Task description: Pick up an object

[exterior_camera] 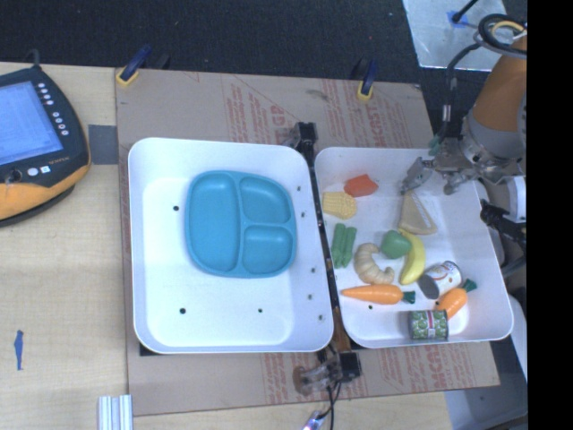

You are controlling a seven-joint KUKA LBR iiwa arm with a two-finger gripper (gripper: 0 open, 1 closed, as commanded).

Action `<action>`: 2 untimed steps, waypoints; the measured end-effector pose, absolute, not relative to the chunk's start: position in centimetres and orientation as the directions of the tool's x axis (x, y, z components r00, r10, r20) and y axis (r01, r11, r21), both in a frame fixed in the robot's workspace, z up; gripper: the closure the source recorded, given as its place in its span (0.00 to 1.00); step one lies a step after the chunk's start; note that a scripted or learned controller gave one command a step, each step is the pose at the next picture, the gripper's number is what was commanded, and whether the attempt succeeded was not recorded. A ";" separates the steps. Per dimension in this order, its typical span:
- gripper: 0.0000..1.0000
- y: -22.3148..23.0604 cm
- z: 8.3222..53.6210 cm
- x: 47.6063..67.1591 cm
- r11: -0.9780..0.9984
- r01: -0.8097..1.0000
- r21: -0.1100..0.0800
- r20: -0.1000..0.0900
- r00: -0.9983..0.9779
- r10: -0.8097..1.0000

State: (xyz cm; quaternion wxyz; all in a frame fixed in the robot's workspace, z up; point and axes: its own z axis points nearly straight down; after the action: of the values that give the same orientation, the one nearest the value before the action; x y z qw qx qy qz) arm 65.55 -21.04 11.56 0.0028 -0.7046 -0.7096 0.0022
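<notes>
The fingers hang spread apart over the upper right part of the right bin, with nothing between them. The gripper sits at the end of the grey arm, which enters from the right with its orange band above the wrist. The open stance suits an approach rather than a carry; no pick has been made.

Nearest the fingers lies a tan wedge-shaped piece, just below them, flat on the bin floor. A red-orange piece lies to its left, near the bin's upper wall. Judged by closeness alone, the wedge is the likeliest target, though its low, flat lie may give the fingers little to close on.

Further out, the bin holds toy food in a loose scatter: a yellow corn cob, green pea pods, a green pepper touching a banana, a pale knobbly piece, a carrot lying along the bin, a second small carrot, a silvery round item and a green-labelled can in the lower corner. Several touch, so a grasp in the lower cluster risks nudging neighbours.

The left bin carries a blue divided plate, well apart from the gripper. Both bins rest on a cardboard sheet clamped to the worktop, presumably to stop shifting. A handheld control pendant lies at the far left.
</notes>
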 end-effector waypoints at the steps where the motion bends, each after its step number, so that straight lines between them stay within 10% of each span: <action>1: 0.00 -16.4 9.2 65.6 0.006 1.000 -0.005 0.000 -0.006 1.000; 2: 1.00 -16.5 10.3 65.6 0.008 1.000 -0.006 0.000 -0.008 1.000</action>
State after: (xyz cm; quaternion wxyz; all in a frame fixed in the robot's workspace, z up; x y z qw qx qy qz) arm 65.63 -16.53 10.25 0.0022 -0.7043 -0.7099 0.0022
